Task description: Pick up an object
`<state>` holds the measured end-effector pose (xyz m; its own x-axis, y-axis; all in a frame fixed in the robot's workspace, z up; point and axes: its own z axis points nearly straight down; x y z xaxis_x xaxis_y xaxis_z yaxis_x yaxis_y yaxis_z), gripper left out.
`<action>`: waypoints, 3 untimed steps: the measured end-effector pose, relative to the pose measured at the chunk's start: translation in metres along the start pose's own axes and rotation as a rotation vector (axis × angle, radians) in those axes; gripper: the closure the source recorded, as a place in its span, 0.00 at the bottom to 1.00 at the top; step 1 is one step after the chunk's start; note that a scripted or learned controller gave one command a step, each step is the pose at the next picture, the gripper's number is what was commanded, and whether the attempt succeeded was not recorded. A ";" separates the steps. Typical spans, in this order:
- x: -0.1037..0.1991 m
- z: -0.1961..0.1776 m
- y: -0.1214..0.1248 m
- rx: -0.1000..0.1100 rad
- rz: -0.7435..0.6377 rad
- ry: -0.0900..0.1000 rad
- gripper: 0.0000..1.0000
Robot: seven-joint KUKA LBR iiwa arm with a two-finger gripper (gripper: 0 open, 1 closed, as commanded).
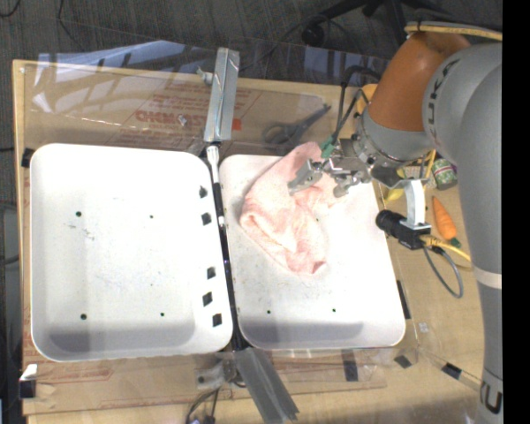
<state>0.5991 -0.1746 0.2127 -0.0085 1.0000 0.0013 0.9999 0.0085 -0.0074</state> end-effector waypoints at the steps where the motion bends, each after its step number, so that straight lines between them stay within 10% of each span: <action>1: 0.023 0.122 -0.026 -0.004 -0.096 -0.001 0.00; 2: 0.065 0.121 -0.004 -0.004 -0.117 -0.005 0.00; 3: 0.065 0.113 -0.004 0.001 -0.121 -0.003 1.00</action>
<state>0.5937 -0.1092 0.0996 -0.1292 0.9916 -0.0006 0.9916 0.1291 -0.0082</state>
